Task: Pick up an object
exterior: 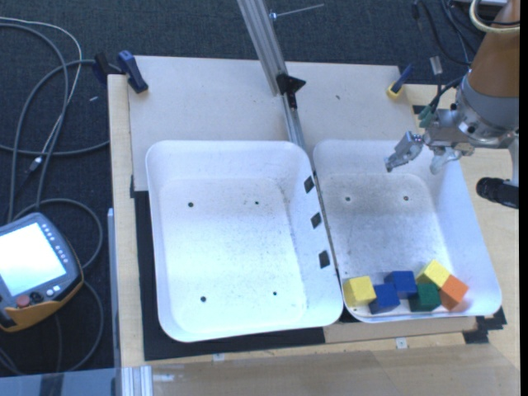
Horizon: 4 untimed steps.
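While the big grey and orange arm [495, 64] is reaching in over the desk [214, 97], nothing is being picked up yet. I am using the right bin [462, 221] as my marker for every place.

Beside the right bin, touching its near-side wall, the left bin [165, 172] is sitting with nothing in it. Well apart from the right bin, past the left bin and off the desk, a screen pad with an orange edge [33, 271] is lying on the dark floor.

Above the far end of the right bin the tool [421, 155] is hanging. Its two fingers are standing apart, with nothing between them.

Down in the front corner of the right bin, little blocks are huddling in a tight bunch, well apart from the tool. From one end, a yellow block [360, 289], a blue block [384, 298], another blue block [401, 281], a green block [426, 296], a yellow block behind it [435, 272] and an orange block [453, 292] are touching each other.

I think these blocks are light and hard, and they are not going to squash or break. Their flat sides are looking good for pinching. The yellow block at the end is looking easiest, since one side is open. The others are crowding close, so fingers may be bumping neighbours.
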Available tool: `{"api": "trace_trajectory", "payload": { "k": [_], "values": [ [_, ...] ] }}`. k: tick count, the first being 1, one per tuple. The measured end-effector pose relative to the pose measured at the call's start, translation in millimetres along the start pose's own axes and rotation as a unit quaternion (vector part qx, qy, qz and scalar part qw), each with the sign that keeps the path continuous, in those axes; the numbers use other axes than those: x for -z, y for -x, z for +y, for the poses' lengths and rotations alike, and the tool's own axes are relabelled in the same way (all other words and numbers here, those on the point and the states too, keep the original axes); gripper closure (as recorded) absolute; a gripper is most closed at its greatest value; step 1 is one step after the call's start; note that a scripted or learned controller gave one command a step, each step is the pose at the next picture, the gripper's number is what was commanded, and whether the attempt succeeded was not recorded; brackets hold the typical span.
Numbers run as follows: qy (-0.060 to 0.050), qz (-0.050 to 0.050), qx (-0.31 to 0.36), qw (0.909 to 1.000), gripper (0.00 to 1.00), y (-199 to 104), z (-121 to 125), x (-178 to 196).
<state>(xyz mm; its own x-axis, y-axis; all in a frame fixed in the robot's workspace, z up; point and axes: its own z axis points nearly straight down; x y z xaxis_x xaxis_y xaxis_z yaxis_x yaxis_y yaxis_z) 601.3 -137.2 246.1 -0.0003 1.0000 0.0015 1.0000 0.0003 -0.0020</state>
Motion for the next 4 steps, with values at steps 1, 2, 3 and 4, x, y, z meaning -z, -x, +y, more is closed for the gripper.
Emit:
{"api": "trace_trajectory", "payload": {
  "k": [1, 2, 3, 4],
  "values": [
    [0.000, 0.000, 0.001, 1.0000, 0.00, -11.4, 1.8, -0.4],
    [-0.005, 0.001, 0.000, 1.0000, 0.00, -32.6, -46.1, -90.5],
    [0.003, -0.002, -0.002, 1.0000, 0.00, 7.8, -63.5, -44.7],
    [0.000, -0.001, -0.003, 1.0000, 0.00, 53.9, -120.7, -149.7]
  ]
}}
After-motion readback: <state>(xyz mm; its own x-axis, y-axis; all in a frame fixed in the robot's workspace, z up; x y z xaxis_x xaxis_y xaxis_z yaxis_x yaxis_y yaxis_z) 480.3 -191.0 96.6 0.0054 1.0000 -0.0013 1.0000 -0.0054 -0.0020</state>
